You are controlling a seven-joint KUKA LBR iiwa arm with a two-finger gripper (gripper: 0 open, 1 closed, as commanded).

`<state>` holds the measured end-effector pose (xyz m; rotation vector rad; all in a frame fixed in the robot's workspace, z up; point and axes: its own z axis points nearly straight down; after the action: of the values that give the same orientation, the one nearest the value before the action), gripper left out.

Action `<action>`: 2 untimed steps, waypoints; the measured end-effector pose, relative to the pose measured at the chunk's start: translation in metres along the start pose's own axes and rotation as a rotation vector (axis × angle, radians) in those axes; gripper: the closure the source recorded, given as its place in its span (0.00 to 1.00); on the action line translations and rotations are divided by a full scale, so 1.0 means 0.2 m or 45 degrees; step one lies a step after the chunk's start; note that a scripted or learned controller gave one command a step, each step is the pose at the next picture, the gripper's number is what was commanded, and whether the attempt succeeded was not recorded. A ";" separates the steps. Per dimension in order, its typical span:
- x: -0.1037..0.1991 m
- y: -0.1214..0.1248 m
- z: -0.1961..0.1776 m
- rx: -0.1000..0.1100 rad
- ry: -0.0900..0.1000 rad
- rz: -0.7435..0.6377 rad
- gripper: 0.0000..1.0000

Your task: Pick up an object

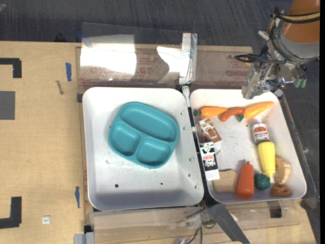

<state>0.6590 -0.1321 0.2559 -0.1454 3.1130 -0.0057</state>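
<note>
My gripper [252, 90] hangs over the back edge of the right bin [228, 139], just above and left of an orange carrot [259, 109]. Nothing shows between its fingers. Two more carrots [212, 112] [231, 114] lie along the bin's back. A small white bottle with a red label [260, 131] and a yellow bottle [267, 157] lie on the right side. A red bottle [246, 179], a green piece [262, 181], a tan bread piece [226, 181] and brown pastries [282, 189] sit near the front. Small cartons [208, 136] line the left wall.
The left bin [96, 177] holds a teal divided plate [143, 133]. A clear plastic panel [134, 60] stands behind the bins. A tan bench surface [38, 136] extends to the left.
</note>
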 end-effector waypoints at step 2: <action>0.47 -0.12 0.79 -0.007 0.028 -0.055 0.00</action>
<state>0.5707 -0.1654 0.0952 -0.2140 3.1310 -0.0001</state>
